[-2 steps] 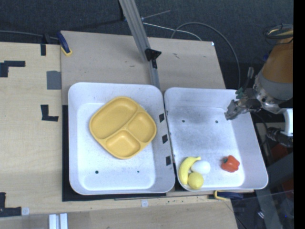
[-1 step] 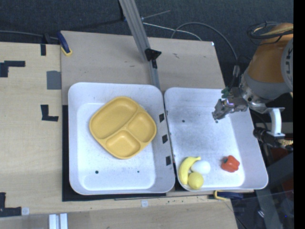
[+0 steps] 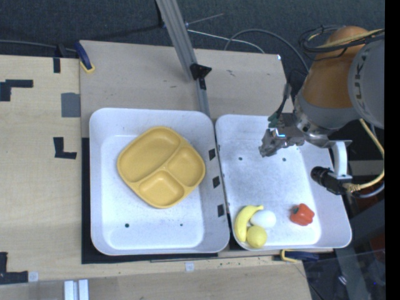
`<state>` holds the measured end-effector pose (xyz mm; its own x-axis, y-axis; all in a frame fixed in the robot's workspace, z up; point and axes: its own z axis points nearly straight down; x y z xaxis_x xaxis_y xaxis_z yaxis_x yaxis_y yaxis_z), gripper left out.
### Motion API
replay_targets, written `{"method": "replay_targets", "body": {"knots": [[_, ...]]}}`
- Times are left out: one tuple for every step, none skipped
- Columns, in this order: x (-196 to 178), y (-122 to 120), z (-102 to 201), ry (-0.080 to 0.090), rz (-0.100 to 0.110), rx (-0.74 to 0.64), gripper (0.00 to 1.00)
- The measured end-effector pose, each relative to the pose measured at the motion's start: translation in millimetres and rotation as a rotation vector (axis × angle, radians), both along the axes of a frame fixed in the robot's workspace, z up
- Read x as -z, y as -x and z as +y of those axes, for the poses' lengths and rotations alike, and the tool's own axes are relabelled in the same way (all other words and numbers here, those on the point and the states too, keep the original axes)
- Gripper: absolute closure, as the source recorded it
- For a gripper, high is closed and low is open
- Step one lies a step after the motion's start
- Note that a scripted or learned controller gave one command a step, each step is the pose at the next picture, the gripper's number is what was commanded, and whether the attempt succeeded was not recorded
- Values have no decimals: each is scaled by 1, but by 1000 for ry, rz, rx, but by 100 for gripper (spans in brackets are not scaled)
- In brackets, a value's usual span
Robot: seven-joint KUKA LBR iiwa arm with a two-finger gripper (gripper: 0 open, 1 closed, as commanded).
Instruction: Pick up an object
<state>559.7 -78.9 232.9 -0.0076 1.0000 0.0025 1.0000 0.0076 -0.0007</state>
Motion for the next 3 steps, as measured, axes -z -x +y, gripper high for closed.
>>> {"method": "replay_targets", "body": {"knots": [[10, 3, 57, 1, 2, 1, 100], [19, 11, 114, 1, 3, 0, 100], [5, 20, 170, 0, 1, -1, 100]]}}
